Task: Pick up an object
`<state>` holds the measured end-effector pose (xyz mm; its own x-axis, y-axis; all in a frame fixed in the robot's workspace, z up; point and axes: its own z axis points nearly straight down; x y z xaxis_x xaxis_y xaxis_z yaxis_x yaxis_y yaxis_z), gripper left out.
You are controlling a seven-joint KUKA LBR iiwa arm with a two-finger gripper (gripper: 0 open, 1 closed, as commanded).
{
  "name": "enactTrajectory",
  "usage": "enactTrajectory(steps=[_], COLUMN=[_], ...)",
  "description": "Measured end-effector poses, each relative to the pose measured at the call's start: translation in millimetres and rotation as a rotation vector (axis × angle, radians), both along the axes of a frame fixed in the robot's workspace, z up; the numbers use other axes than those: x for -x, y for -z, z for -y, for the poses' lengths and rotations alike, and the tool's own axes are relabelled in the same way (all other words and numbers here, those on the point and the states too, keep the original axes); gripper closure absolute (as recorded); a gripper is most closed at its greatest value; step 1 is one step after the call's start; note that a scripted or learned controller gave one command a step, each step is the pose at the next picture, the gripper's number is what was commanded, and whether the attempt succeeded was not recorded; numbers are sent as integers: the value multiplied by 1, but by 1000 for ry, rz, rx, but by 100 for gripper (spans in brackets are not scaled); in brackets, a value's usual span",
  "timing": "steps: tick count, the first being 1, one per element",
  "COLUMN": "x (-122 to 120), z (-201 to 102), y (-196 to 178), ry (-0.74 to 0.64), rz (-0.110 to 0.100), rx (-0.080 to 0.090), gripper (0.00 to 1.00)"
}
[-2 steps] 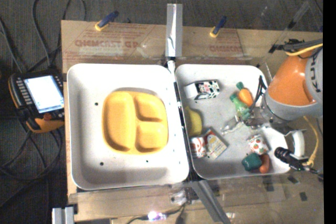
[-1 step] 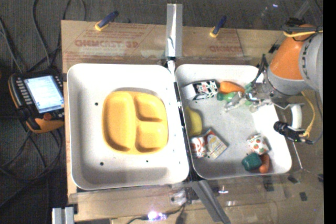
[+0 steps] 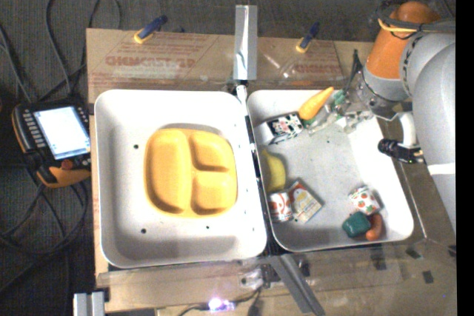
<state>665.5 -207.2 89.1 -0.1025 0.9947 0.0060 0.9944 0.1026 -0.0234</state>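
The right bin [image 3: 337, 159] holds several small items. An orange carrot-shaped toy [image 3: 316, 102] lies at its far edge, with a small black-and-white piece [image 3: 284, 127] just left of it. My gripper [image 3: 342, 111] is low at the bin's far right corner, right beside the carrot's right end. Whether it touches the carrot is unclear. Nearer the front lie a yellow-green fruit [image 3: 275, 171], a red-and-white can [image 3: 280, 205], a flat packet [image 3: 305, 203], a strawberry-print item [image 3: 363, 199], a teal block [image 3: 355, 224] and a red-orange piece [image 3: 374, 229].
The left bin [image 3: 118, 129] holds a yellow divided tray [image 3: 192, 170]. A metal post [image 3: 245, 41] stands behind the seam between the bins. The grey arm with its orange band [image 3: 385, 55] covers the right bin's far right side. A handheld pendant [image 3: 55, 133] lies left of the bench.
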Motion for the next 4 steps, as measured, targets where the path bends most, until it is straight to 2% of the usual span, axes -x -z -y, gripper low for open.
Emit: enactTrajectory(steps=[1,2,3,4], x=[-4,-4,29,-3], z=[-15,-20,-6,10], y=[-133,-6,0,-2], ry=[-64,-194,-281,-385], rz=[26,25,32,6], rx=[5,5,6,-15], gripper=[0,0,0,0])
